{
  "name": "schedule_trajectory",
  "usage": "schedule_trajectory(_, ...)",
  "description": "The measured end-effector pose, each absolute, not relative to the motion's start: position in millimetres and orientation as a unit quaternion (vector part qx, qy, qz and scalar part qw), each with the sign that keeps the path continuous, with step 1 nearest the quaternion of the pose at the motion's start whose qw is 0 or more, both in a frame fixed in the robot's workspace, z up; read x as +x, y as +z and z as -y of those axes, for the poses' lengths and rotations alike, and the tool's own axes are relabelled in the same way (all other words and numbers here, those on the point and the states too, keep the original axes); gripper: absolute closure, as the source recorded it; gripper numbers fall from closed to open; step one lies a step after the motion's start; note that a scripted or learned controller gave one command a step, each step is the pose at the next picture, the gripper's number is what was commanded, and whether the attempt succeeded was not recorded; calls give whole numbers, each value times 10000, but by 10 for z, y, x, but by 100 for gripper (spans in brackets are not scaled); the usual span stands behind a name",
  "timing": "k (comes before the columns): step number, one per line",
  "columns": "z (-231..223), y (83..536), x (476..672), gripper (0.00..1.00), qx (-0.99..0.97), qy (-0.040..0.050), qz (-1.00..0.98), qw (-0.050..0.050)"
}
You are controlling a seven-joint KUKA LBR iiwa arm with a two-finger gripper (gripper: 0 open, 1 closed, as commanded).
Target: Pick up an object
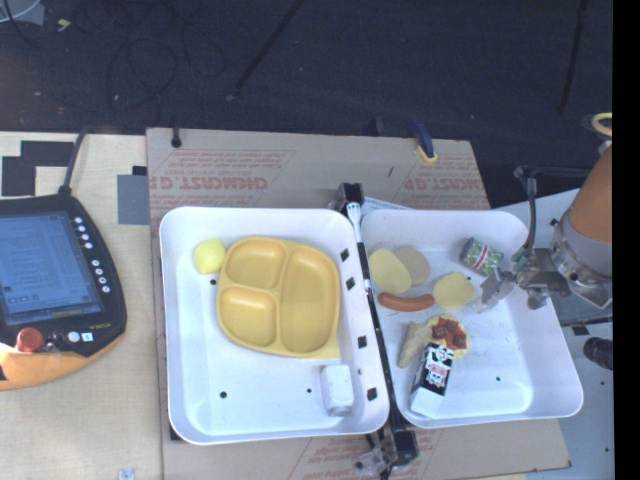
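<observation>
objects for the pick all lie in the right bin [560,393], where the tool [512,286] hangs low over the bin's right part. nothing can be seen between its fingers, and whether they stand apart or together i cannot tell, since the metal parts blur into one dark shape.

nearest to the tool are a small green and white can [483,256], just up and to its left, and a pale yellow slice [454,290] just to its left. further left lie a sausage [405,302] and two more pale round slices [398,267]. below and left of the tool sit a red and tan food piece [447,332] and a black and white carton [432,373].

judging from this, the step in hand is the approach: no object is gripped yet. the next move calls for settling on one target, likely the can or the near slice, centring over it, going down and closing.

the arm [598,208] is cut off at the right edge. the carton's print is too small to read. the left bin [190,388], well away from the tool, carries a yellow divided plate [280,295], a small yellow block [208,257] and a white block [337,388].
</observation>
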State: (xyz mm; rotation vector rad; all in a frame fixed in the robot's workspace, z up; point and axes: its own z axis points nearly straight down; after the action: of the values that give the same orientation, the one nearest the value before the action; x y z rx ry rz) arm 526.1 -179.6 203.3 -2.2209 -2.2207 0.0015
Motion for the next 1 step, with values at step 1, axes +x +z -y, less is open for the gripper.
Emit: schedule_trajectory(1, 1186, 981, 5573, 0, -7070, -3, 7072, -1)
